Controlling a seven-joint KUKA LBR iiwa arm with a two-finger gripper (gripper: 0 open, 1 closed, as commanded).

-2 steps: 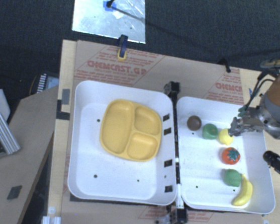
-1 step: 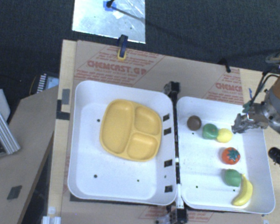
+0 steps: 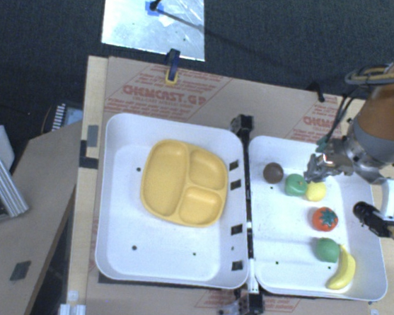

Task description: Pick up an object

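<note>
The right bin [image 3: 289, 279] holds a brown ball [image 3: 273, 172], a green round fruit [image 3: 295, 184], a small yellow fruit [image 3: 315, 192], a red tomato-like piece [image 3: 324, 219], a green piece [image 3: 327, 249] and a banana [image 3: 342, 271]. My gripper [image 3: 316, 170] hangs from the grey and orange arm at the right, directly over the gap between the green round fruit and the yellow fruit, its tip just above them. Nothing visible sits between its tips.
The left bin [image 3: 114, 250] carries a yellow divided plate [image 3: 183, 182]. A black clamp strip [image 3: 244, 195] runs between the bins. A black fixture [image 3: 375, 219] sticks out at the right bin's right rim. Brown cardboard lies under both bins.
</note>
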